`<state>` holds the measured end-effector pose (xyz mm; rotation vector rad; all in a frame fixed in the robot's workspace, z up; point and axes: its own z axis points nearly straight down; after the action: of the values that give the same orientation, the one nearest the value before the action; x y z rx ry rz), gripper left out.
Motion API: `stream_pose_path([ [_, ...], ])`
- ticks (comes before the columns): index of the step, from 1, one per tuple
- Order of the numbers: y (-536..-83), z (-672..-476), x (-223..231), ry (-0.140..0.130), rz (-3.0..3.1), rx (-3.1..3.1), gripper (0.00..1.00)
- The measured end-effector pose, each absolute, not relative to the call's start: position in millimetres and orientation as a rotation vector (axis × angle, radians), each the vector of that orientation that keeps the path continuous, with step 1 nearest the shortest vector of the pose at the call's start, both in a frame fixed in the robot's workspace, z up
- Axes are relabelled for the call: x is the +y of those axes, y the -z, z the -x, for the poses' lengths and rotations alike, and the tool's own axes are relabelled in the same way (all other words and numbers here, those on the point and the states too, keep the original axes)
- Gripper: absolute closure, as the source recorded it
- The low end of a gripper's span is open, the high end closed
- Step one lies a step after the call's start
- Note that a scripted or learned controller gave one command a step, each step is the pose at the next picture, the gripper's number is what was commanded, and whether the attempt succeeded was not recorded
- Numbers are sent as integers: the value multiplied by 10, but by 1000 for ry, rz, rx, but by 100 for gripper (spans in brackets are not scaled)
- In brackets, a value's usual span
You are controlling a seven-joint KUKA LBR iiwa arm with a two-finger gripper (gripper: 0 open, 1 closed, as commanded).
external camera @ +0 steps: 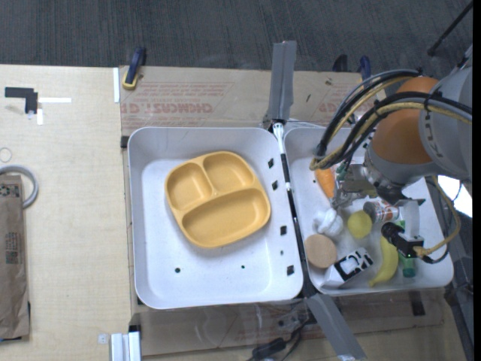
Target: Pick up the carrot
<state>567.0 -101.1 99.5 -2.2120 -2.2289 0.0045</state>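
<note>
We log 2 white bins side by side on the bench. The left bin point(146, 224) holds a yellow divided plate point(216, 198) with 3 compartments, lying near its middle, turned at a slant.

The right bin point(436, 273) is crowded. The arm point(409, 130) reaches in from the right, orange band showing above the wrist, black and yellow cables looping over it. The gripper point(347, 190) hangs low over the upper left part of this bin. The wrist hardware covers it from above, and we cannot tell how its jaws stand.

The carrot point(325, 180) lies at the upper left of the right bin, close to the bin's left wall, just left of the gripper and partly covered by the cables. We see only an orange sliver of it; whether the gripper touches it we cannot tell.

Below the gripper: a small white object point(328, 219), a round tan disc point(322, 250), a yellow lemon-like fruit point(359, 225), a banana point(386, 262), and a black-and-white item point(353, 265) near the front wall. A red-and-white can point(383, 213) sits beside the fruit.

A brown paper bag point(11, 254) rests at the far left of the bench.
</note>
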Motion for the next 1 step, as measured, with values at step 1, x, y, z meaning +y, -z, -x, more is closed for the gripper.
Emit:
stream_pose_path([
  [1, -996, -5670, -1010, -5, 2211, -2230, 0],
])
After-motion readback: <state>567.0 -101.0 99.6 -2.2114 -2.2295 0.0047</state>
